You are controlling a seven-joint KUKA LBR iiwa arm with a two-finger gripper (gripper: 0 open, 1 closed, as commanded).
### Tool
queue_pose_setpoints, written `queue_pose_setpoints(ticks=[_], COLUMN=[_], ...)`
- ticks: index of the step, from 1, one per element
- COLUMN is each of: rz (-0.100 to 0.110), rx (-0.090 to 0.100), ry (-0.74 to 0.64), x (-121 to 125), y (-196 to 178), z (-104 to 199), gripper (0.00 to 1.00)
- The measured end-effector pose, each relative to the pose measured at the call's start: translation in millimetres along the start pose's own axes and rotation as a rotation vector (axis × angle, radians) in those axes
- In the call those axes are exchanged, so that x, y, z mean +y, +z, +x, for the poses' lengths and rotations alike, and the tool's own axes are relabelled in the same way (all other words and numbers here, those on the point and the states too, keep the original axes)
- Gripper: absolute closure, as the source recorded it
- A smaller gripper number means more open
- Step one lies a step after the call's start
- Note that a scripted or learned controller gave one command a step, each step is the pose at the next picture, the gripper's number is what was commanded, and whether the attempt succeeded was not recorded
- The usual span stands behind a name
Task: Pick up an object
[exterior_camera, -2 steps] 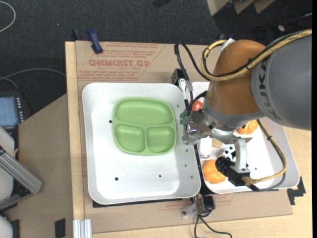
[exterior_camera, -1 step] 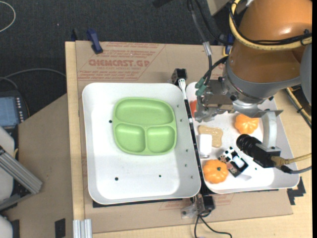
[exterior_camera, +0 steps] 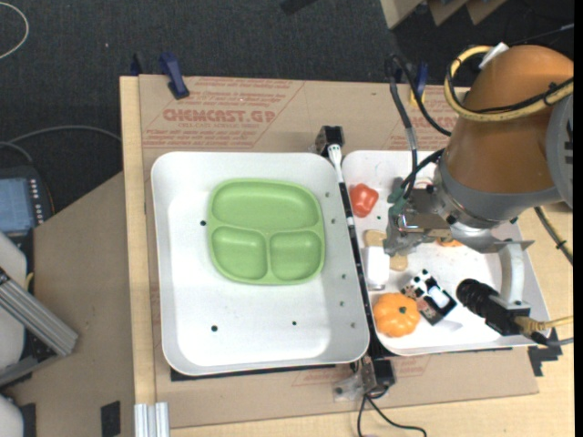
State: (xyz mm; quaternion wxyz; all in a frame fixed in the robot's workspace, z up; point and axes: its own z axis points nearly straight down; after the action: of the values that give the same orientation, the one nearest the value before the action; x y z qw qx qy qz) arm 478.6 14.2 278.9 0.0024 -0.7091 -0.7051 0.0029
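Arm pose: my arm (exterior_camera: 510, 153) enters from the right and stands over the right bin (exterior_camera: 460, 271), with the orange band (exterior_camera: 515, 89) uppermost and the wrist pointing down toward the bin's left half. End effector (exterior_camera: 401, 235): low over the bin floor, near the wall shared with the left bin (exterior_camera: 182, 271). I cannot tell how far open it is, and nothing is visibly held in it. Candidate objects, all in the right bin: a red piece (exterior_camera: 364, 198) just above-left of the end effector; a tan piece (exterior_camera: 398, 262) just below it, contact not discernible; a pumpkin (exterior_camera: 397, 314) at the bin's near edge; a black-and-white item (exterior_camera: 428, 297) just beside the pumpkin. The left bin holds a green plate (exterior_camera: 266, 230). Both bins rest on the tabletop (exterior_camera: 228, 107).
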Motion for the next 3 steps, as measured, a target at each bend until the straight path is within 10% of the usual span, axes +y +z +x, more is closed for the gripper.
queue_pose_setpoints(ticks=[1,2,3], rz=[0.001,-0.027,-0.02], rx=[0.003,0.009,0.002], ry=[-0.014,-0.012,-0.003], x=[-1.0,-0.5,53.3], y=[45.5,-184.9,-261.7], z=[83.1,132.3,105.9], gripper=[1.0,1.0,1.0])
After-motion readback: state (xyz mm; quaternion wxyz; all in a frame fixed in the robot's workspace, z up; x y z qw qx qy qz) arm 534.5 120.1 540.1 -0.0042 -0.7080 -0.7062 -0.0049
